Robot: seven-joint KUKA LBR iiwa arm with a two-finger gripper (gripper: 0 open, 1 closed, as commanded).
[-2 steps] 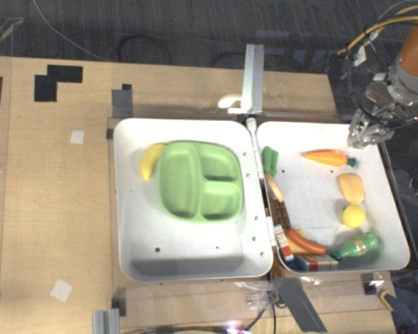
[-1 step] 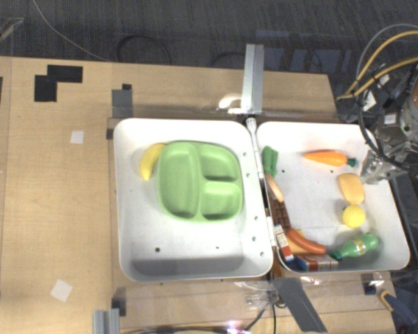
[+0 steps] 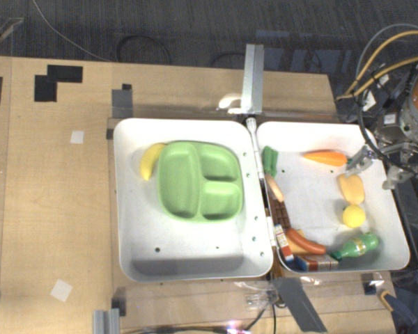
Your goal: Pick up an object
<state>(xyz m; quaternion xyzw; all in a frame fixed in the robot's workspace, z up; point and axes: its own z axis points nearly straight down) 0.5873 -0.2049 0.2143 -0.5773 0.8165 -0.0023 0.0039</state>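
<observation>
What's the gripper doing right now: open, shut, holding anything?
Gripper: open, holding nothing, its fingers spread over the right bin's far right edge, near the carrot and the pale yellow piece.

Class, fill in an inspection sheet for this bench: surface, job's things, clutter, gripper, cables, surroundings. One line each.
Surface: wooden bench with two white bins, left bin and right bin, side by side.
Job's things: right bin holds carrot, lemon, green bottle, sausage.
Clutter: green divided tray with banana beside it, in left bin.
Gripper: gripper over right bin's far right edge, holding nothing visible.
Cables: yellow and black cables looped above the arm.
Surroundings: dark carpet.
</observation>
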